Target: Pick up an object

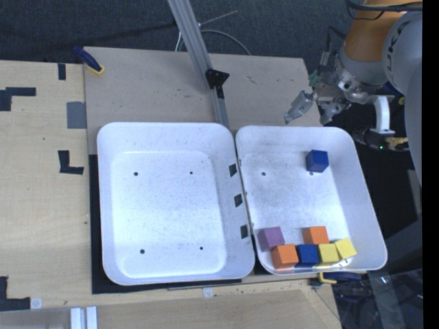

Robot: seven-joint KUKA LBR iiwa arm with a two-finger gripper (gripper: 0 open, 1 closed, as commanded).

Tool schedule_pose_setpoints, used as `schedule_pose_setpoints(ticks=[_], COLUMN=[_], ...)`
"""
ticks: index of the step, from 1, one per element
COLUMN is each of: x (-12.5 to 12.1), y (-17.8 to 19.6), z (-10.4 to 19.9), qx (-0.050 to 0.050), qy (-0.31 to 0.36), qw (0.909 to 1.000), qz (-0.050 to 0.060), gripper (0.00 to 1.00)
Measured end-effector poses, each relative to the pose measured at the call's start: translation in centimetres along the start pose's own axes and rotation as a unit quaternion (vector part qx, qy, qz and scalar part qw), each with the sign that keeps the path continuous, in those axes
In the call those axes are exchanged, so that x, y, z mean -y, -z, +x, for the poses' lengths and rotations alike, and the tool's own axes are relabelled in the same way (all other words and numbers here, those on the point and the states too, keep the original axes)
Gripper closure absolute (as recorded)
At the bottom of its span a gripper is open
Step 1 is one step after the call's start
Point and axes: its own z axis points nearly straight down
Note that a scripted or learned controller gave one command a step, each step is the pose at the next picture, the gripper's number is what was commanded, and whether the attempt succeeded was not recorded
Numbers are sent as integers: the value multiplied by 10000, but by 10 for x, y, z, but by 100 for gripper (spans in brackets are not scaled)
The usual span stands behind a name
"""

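Pincer [300, 108] hovers above the table just past the right bin's [357, 184] far rim, and from here I cannot tell its state. Lone blue cube [317, 160] sits near the bin's far edge, apart from everything: probably the cleanest target. Drop straight over it, squarely.

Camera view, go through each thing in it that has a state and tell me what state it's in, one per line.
Gripper: above the bench behind the right bin, holding nothing.
Lone blue cube: resting flat in the right bin, apart from the others.
Cluster of six cubes: packed at the right bin's near edge.
Left bin: flat on the bench.
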Motion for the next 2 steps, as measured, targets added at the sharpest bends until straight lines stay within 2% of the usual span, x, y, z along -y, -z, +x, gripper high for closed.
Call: schedule_pose_setpoints(ticks=[1,2], x=[-3,-2], y=[-12,-108], z=[-62,-70], qx=[7,-11], qy=[-31,-10], qw=[10000,10000], qz=[-2,35], gripper=[0,0])
